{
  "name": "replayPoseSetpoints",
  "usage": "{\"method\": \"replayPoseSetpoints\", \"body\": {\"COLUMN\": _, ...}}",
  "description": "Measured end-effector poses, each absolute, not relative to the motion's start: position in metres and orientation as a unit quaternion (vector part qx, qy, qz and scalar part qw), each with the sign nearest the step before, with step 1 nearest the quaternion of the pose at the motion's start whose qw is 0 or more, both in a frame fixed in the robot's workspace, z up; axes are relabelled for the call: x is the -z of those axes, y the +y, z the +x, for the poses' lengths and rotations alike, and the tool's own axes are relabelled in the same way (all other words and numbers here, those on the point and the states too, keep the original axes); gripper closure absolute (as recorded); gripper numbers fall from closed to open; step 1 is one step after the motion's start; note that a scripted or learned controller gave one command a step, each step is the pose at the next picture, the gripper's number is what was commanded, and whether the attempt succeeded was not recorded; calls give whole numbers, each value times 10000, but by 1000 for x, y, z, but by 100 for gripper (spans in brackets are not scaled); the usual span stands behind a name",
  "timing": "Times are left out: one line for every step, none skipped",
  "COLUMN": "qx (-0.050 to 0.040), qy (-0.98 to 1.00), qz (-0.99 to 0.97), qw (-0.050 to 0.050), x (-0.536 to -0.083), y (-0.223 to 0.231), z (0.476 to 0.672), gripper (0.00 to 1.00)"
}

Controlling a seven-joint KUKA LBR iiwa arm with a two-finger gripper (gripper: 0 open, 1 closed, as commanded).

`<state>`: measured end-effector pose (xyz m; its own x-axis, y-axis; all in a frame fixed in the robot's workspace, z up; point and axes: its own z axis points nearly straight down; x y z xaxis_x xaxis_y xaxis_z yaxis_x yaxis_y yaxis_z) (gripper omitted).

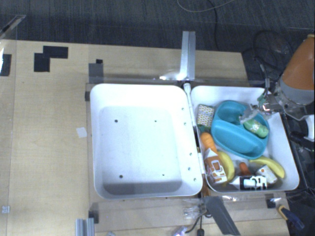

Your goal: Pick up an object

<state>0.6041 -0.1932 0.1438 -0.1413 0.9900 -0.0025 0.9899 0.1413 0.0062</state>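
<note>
The right bin (293, 157) holds a heap of objects. A blue bowl (231, 134) lies in its middle, with a small green object (257, 127) resting on the bowl's right side. My gripper (255, 112) reaches in from the right and hovers at the bowl's upper right edge, just above the green object. The grey wrist (288, 101) and orange band (301, 68) stand over the bin's far right corner. Nothing can be seen held in the gripper.
The front of the right bin holds two yellow bananas (227, 165) (273, 165), an orange carrot (208, 141), an orange-and-white carton (213, 169) and a black-and-white bottle (252, 183). A patterned pouch (205, 115) lies at its far left. The left bin (142, 95) adjoins it.
</note>
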Motion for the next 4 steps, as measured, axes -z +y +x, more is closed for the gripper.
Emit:
{"method": "replayPoseSetpoints", "body": {"qx": -17, "qy": 7502, "qz": 6612, "qw": 40, "x": -232, "y": -201, "z": 611, "gripper": 0}}
{"method": "replayPoseSetpoints", "body": {"qx": -32, "qy": 6833, "qz": 7301, "qw": 63, "x": -99, "y": -188, "z": 648, "gripper": 0}}
{"method": "replayPoseSetpoints", "body": {"qx": -13, "qy": 6294, "qz": 7770, "qw": 32, "x": -130, "y": -202, "z": 552, "gripper": 0}}
{"method": "replayPoseSetpoints", "body": {"qx": -59, "qy": 5944, "qz": 8041, "qw": 99, "x": -95, "y": -187, "z": 575, "gripper": 0}}
